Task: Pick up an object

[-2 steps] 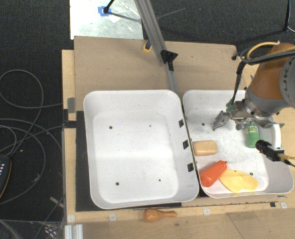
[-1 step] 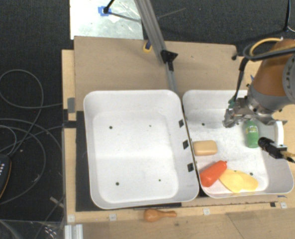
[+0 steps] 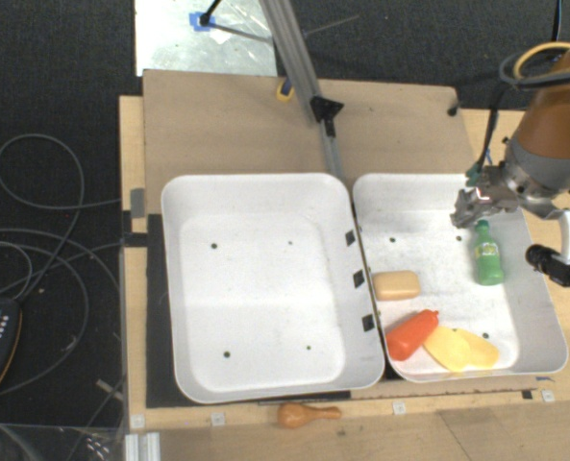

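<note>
Our claw [image 3: 474, 206] over the right bin [image 3: 534, 353]

We cannot tell its state; it hovers just above the green bottle [image 3: 487, 254], which lies near a tan block [image 3: 397, 285], red piece [image 3: 411, 333] and yellow piece [image 3: 460, 348].

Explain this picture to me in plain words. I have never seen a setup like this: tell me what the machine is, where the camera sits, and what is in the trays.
This is one robot arm, grey and orange, reaching in from the right. A single camera fixed above the bench looks down at a slant on two shallow white bins.

Its hand hangs over the back of the right bin, just above the cap of a green bottle. I see nothing between its fingers, and cannot tell if they are open.

The right bin also has a tan block, a red piece and a yellow piece, the last two touching at the front. The left bin is beside it. A small brown thing lies on the bench in front of the bins.
</note>
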